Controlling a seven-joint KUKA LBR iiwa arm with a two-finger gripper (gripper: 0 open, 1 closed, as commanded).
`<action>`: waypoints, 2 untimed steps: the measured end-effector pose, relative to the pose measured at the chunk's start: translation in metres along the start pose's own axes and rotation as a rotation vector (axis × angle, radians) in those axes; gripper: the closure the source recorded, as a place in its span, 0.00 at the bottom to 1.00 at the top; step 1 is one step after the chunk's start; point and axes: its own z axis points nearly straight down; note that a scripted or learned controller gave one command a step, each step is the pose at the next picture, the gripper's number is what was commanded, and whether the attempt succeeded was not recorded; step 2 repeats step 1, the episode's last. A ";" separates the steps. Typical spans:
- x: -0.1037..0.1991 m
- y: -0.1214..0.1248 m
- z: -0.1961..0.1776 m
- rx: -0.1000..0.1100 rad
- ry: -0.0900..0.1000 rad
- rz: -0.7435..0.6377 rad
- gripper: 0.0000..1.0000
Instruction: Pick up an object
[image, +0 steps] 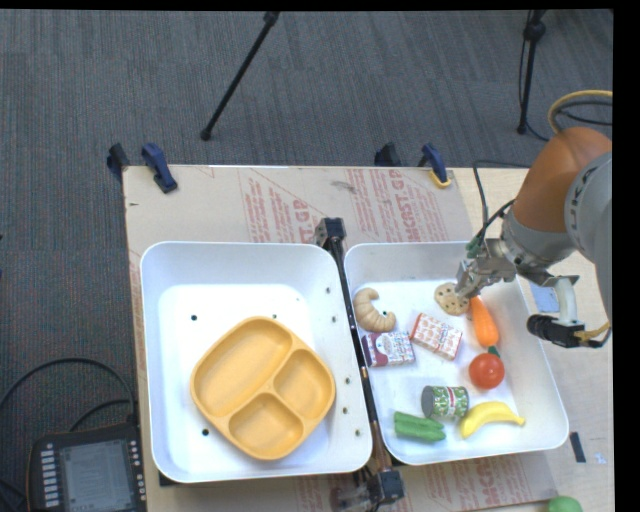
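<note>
Hovering over the cookie (452, 298) beside the carrot (484, 322), gripper (470, 283) seems positioned for grasping; finger state indiscernible.

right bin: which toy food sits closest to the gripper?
The round tan cookie, right under the gripper at the right bin's far side. The carrot lies a bit further; the croissant is well off.

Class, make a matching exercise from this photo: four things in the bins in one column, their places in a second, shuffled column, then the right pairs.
Things:
1. divided yellow plate
2. banana
3. croissant
4. cookie

Places:
A. front right of the right bin
B. by the gripper
C. in the left bin
D. right bin, near the divider

Pairs: 1-C, 2-A, 3-D, 4-B
</note>
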 end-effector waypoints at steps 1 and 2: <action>0.000 0.000 0.000 0.000 0.000 0.000 0.00; 0.000 0.000 0.000 0.000 0.000 0.000 0.00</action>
